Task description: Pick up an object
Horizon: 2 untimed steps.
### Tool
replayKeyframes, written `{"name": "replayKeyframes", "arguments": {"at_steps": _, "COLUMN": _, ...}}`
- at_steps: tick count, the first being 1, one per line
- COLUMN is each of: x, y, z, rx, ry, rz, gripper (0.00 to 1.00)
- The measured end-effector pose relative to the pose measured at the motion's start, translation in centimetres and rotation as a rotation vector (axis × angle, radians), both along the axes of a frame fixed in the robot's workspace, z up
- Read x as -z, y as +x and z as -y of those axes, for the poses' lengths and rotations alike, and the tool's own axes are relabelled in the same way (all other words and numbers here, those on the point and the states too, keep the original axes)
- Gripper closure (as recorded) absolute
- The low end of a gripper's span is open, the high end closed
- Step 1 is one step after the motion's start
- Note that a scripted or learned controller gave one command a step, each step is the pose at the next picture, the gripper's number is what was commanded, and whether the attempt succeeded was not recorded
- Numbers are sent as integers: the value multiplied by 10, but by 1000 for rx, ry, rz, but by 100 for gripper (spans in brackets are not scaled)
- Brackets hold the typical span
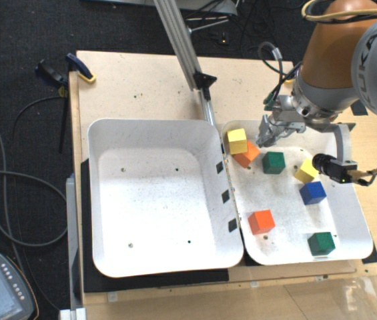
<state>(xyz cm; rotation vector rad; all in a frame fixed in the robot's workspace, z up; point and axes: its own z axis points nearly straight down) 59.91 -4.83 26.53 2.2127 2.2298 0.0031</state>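
From the camera view the gripper [268, 137] hung low in the right bin [348, 235], and whether it stood apart or together could not be told; just to its left lay a yellow cube [237, 141] leaning on an orange block [247, 155], with a green cube [273, 162] just below it. The yellow cube looked the likeliest pick — small, stiff, probably light, best pinched across two opposite flat faces. It had no long axis, and sat turned slightly askew to the bin's wall.

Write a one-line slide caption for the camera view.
KUKA arm's gripper hovers over the right bin, near a yellow block and green block, among other colored blocks.
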Motion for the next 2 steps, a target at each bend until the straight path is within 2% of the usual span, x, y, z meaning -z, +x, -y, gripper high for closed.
{"name": "replayKeyframes", "arguments": {"at_steps": 1, "x": 15, "y": 2, "z": -62, "rx": -1, "ry": 1, "rz": -4, "gripper": 100}}
{"name": "replayKeyframes", "arguments": {"at_steps": 2, "x": 15, "y": -3, "z": -115, "rx": -1, "ry": 1, "rz": -2, "gripper": 100}}
